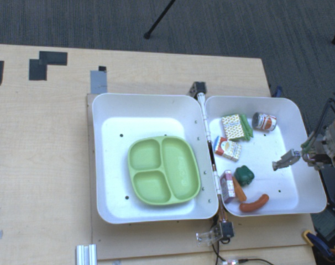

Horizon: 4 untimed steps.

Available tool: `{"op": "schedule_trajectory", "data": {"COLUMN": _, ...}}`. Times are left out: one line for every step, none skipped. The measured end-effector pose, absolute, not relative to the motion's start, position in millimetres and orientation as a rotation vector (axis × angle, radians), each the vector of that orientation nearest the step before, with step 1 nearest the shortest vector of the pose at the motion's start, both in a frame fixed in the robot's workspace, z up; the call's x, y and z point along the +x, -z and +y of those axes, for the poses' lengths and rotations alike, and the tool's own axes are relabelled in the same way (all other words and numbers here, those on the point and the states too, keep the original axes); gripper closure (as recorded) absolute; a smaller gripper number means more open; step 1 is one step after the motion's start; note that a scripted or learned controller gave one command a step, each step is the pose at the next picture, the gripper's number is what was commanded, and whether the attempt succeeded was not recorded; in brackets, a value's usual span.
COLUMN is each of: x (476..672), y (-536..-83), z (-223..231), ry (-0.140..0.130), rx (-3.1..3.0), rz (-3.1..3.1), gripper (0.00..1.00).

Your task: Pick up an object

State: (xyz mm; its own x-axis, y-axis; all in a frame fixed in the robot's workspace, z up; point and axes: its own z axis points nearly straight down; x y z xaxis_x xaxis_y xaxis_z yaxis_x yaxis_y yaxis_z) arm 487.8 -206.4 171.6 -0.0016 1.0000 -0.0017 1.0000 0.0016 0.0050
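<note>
The tool [286, 160] is seen over the right bin [300, 120]; its state cannot be told. A green toy [244, 175] lies left of it.

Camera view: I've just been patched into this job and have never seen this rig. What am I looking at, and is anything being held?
One fixed camera looks down at a slant on a wooden bench bearing two shallow white bins. The left bin holds a green divided plate. The right bin holds small play-food items: a patterned box, a small can, a red-and-white carton, a dark green lump, a bottle, a carrot and a sausage. The robot arm comes in from the right; its gripper hangs over the right bin's right side, with nothing visible between its fingers.
</note>
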Motion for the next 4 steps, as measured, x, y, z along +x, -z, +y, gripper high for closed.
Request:
{"op": "schedule_trajectory", "data": {"x": 488.0, "y": -85.3, "z": -160.5, "ry": -0.004, "rx": 2.215, "rz": 2.222, "gripper": 0.0}}
{"op": "schedule_trajectory", "data": {"x": 487.9, "y": -174.1, "z": -187.9, "ry": -0.004, "rx": 2.216, "rz": 2.22, "gripper": 0.0}}
{"op": "schedule_trajectory", "data": {"x": 488.0, "y": -85.2, "z": -158.8, "ry": -0.004, "rx": 2.215, "rz": 2.222, "gripper": 0.0}}
{"op": "schedule_trajectory", "data": {"x": 487.8, "y": -175.8, "z": -182.8, "ry": -0.004, "rx": 2.216, "rz": 2.22, "gripper": 0.0}}
